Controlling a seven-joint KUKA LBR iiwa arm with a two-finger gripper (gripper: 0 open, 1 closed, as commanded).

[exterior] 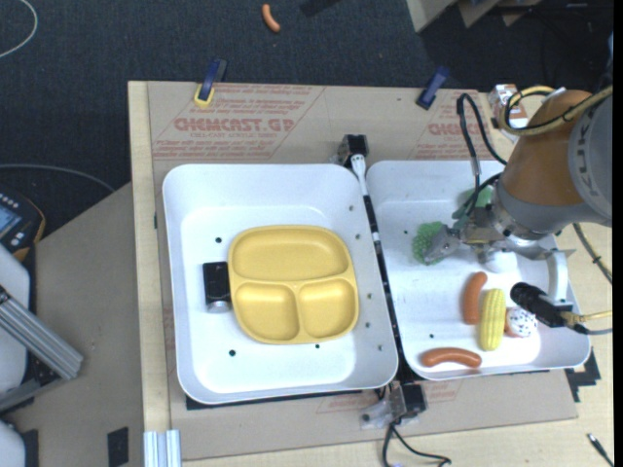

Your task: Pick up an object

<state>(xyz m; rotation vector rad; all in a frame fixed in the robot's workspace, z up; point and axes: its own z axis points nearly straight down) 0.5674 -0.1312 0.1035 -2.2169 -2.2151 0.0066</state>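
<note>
The right bin [414,179] holds a green broccoli piece [425,242], an upright orange sausage [474,297], a yellow corn cob [493,319], a second sausage [450,358] near the front wall and a small white spotted piece [523,325]. My gripper [456,242] hangs low in this bin, right beside the broccoli on its right and apparently touching it. The grey and orange arm [545,168] covers the bin's back right part. A bit of green [478,200] peeks out behind the wrist.
The left bin [185,195] carries a yellow divided plate [292,282] with a small black block [215,282] at its left. Cables [469,129] run along the arm. Blue clamps [209,78] sit on the board's far edge.
</note>
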